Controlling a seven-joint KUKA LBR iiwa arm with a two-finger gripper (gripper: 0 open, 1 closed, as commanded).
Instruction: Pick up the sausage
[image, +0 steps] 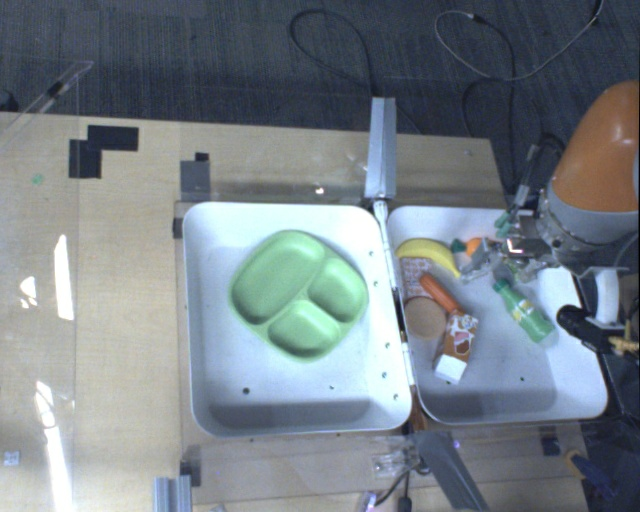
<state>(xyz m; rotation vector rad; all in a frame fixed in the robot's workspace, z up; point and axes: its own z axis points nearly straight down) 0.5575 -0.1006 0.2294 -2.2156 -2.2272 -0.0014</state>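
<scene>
Gripper (508, 250) hangs over the right bin's (575, 385) far side; can't tell whether the fingers are wide or narrow, too cluttered there. Nothing visibly between them. Sausage (439, 293) lies toward the bin's left part, apart from the gripper, angled diagonally, just below the banana (428, 252) and above a round brown item (425, 319). Green bottle (524, 311) sits near the gripper. My read: shift left, align the fingers across the sausage's short axis, descend at mid-length. Tight neighbours risk a banana snag. Green divided plate (299, 293) in the left bin (210, 340) is irrelevant.
</scene>
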